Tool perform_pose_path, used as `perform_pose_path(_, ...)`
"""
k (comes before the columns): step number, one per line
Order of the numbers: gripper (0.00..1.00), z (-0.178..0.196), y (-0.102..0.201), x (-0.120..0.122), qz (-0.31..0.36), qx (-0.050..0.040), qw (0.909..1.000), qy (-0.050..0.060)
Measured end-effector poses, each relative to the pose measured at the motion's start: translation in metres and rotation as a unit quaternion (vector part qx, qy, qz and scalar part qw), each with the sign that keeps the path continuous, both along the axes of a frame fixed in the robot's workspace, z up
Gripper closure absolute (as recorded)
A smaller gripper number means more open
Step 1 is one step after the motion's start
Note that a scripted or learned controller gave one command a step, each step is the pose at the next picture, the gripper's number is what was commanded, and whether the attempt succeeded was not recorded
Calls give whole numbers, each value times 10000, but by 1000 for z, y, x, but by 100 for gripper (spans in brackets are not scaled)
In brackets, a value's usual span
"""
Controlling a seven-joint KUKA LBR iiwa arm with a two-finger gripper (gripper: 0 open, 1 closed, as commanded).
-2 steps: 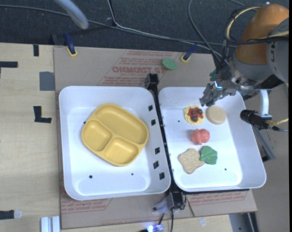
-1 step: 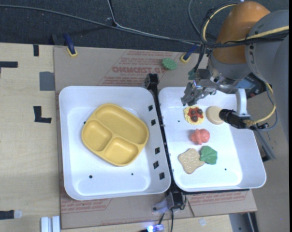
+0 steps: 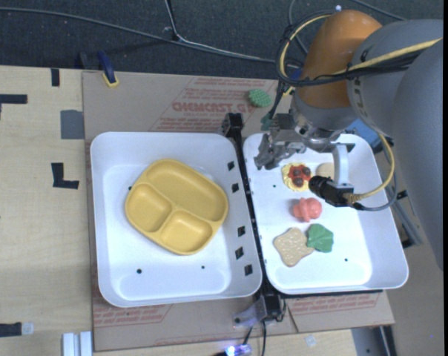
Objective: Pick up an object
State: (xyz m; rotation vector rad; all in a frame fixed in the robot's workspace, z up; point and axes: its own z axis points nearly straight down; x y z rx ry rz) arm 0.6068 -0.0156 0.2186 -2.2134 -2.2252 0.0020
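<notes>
gripper (image 3: 272,153): I see it low over the right bin's (image 3: 372,269) upper-left corner, near the divider; can't tell the finger state from here.
targets: right bin holds a small pizza-like disc (image 3: 296,174), a pink lump (image 3: 306,209), a toast-shaped piece (image 3: 291,245) and a green leafy piece (image 3: 320,238). Nothing visible between the fingers.
crowding: disc sits just beside the gripper; toast and green piece touch each other; pink lump sits between the disc and that pair.
obstruction: arm wrist and a black cable (image 3: 335,193) cover the bin's upper right.
left bin (image 3: 105,199): yellow compartment tray (image 3: 176,205), tilted diagonal.
outside: green piece (image 3: 259,96) on cardboard above the bins.
open room: I read bare floor along the right bin's lower and right edges.
</notes>
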Motion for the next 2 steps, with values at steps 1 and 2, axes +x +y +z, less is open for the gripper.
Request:
perform_pose_path(1, 100, -9, 54, -7, 5, 1, 10000, -2)
perform_pose_path(2, 100, -1, 119, -16, 15, 6, 10000, -8)
